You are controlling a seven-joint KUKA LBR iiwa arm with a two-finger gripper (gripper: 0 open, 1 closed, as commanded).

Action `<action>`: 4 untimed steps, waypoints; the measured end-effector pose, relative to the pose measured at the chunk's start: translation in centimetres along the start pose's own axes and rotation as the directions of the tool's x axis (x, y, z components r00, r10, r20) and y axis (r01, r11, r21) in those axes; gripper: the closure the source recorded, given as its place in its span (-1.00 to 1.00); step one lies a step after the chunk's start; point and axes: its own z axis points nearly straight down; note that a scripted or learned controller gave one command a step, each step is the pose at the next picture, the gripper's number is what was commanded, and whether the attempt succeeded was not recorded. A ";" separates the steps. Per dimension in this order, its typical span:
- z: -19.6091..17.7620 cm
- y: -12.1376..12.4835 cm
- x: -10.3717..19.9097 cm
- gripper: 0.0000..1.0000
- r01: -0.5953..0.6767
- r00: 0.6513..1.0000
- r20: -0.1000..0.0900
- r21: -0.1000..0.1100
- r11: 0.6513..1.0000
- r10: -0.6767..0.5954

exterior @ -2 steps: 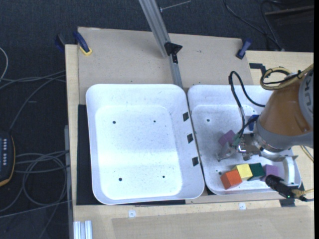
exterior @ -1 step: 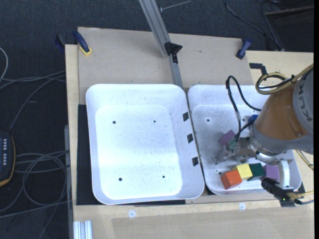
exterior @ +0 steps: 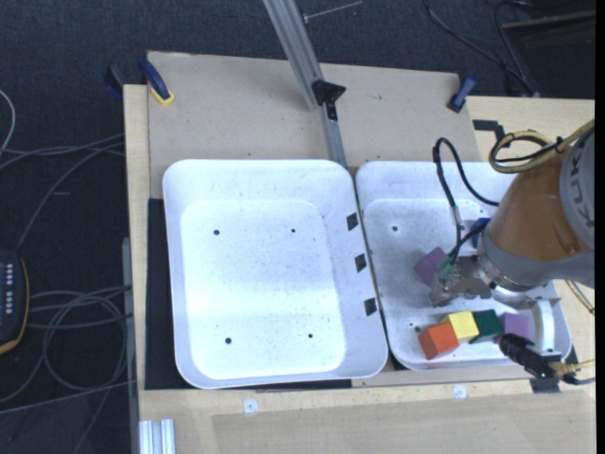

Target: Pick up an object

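My gripper (exterior: 448,289) is low inside the right bin (exterior: 397,218), coming in from the right under the orange-banded wrist. Its tip sits just right of and below a purple block (exterior: 430,263), close to it or touching it; I cannot tell which. Along the bin's front edge lie an orange block (exterior: 438,340), a yellow block (exterior: 463,325), a green block (exterior: 488,323) and a pale purple block (exterior: 516,325). The arm hides the bin's right part.
The left bin (exterior: 260,272) stands beside the right one, joined by black clips (exterior: 360,262). A grey metal pole (exterior: 301,50) slants across the back of the bench. Black cables (exterior: 452,180) loop over the right bin's back.
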 end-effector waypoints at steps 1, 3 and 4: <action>-4.4 0.7 -0.1 1.00 0.000 1.000 0.002 -0.005 1.000 0.000; -10.6 1.5 0.8 1.00 0.000 1.000 0.002 -0.001 1.000 0.000; -10.8 5.1 5.1 1.00 0.006 1.000 0.000 -0.002 1.000 -0.006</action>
